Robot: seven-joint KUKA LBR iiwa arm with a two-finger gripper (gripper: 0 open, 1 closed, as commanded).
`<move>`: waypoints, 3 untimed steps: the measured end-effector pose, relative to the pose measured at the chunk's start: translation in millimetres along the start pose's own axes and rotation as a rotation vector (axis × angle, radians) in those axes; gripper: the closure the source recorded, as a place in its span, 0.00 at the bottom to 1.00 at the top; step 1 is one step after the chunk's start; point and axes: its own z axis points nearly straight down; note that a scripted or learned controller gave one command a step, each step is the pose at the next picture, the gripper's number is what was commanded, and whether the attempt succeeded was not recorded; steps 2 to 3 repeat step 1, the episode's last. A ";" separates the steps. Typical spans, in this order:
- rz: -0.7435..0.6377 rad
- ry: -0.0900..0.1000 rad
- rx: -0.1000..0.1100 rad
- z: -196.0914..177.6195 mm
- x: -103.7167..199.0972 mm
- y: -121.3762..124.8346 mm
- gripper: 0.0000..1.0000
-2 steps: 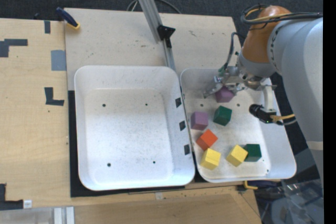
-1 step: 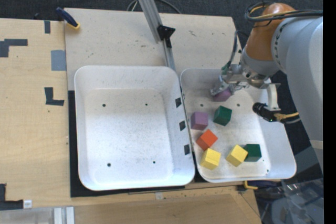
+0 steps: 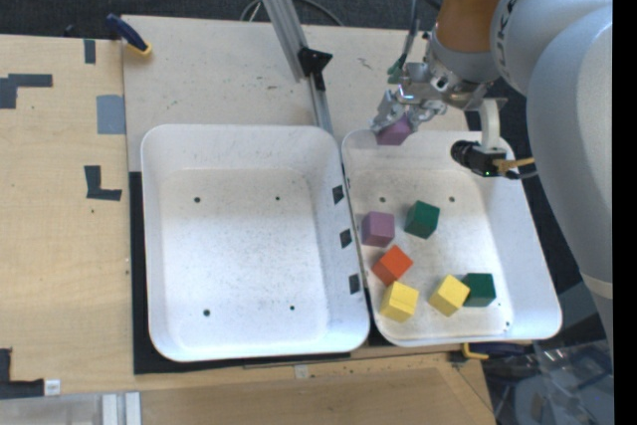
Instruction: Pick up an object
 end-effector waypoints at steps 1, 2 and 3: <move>0.000 0.000 0.010 6.3 87.7 2.9 1.00; 0.000 0.000 0.010 6.3 87.7 2.9 1.00; 0.000 0.000 0.010 6.3 87.7 2.9 1.00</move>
